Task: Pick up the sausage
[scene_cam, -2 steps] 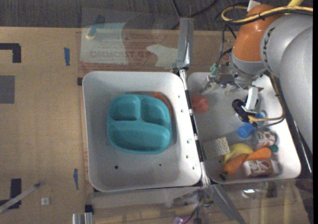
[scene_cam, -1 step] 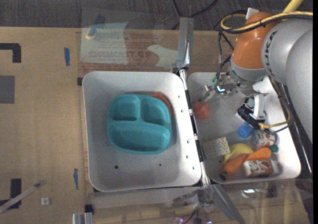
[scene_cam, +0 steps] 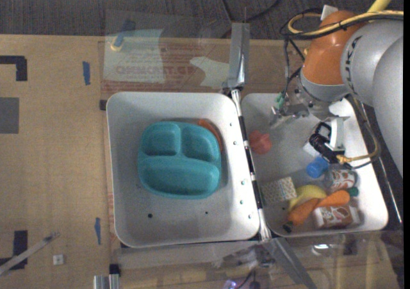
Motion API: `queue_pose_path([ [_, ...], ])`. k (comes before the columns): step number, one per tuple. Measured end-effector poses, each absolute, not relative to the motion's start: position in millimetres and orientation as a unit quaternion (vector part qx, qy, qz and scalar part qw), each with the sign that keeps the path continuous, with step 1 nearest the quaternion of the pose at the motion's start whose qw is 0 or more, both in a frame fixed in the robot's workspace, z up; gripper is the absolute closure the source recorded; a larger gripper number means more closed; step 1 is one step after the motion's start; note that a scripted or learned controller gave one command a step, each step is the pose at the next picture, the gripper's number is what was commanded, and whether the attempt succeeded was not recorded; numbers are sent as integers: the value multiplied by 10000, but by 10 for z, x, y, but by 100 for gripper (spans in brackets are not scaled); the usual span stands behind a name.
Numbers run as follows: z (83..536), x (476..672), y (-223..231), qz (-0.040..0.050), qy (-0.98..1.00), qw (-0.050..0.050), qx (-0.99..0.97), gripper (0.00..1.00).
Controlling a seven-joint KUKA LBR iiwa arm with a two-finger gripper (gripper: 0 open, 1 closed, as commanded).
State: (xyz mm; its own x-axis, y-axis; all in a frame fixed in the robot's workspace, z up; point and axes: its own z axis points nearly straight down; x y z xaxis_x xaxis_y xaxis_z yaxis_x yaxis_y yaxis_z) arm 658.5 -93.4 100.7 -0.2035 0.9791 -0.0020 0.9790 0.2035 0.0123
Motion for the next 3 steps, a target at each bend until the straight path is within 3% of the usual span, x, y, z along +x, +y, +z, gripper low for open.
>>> queue_pose_path([
  [1,1005,6583,-938,40,7755,45,6313,0],
  [2,884,6558,-937,20,8768,25,4809,0],
  [3,2394,6677,-716,9,8112,26,5848,0],
])
